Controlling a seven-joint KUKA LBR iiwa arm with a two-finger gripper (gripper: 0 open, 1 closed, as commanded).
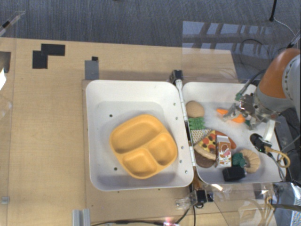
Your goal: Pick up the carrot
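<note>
1. Black angular markers (48, 54) are sitting flat at the far left of the pale wooden bench (42, 140), its surface smooth and lightly grained.

2. A shallow white bin (101, 102) with rounded corners and a matte plastic look is lying left of centre, holding a yellow divided plate (143, 146) moulded into three soft-edged compartments and turned at an angle.

3. A narrow white rail (184, 121), capped by a small black fitting, is running between the two bins.

4. The right bin (211, 95) is carrying a crowd of toy food: a rounded tan bun (194, 109) near its far-left corner, a green knobbly piece (197, 123) just below, a pizza slice (210, 142) with red and yellow toppings, a small printed carton (224, 155), a black block (233, 173) and a ridged beige shell-like piece (251, 160) with a dark green leafy item (239, 158) beside it.

5. The carrot (229, 114), a small smooth orange piece, is lying in the far half of the right bin, right of the bun and apart from the pizza slice.

6. The gripper (245, 111), a metallic cluster of cables and brackets, is hovering right at the carrot's right end; whether its fingers are spread, closed or clamping the carrot cannot be told from this angle.

7. The arm's glossy orange band (277, 76) and grey casing are curving in from the right edge.
</note>
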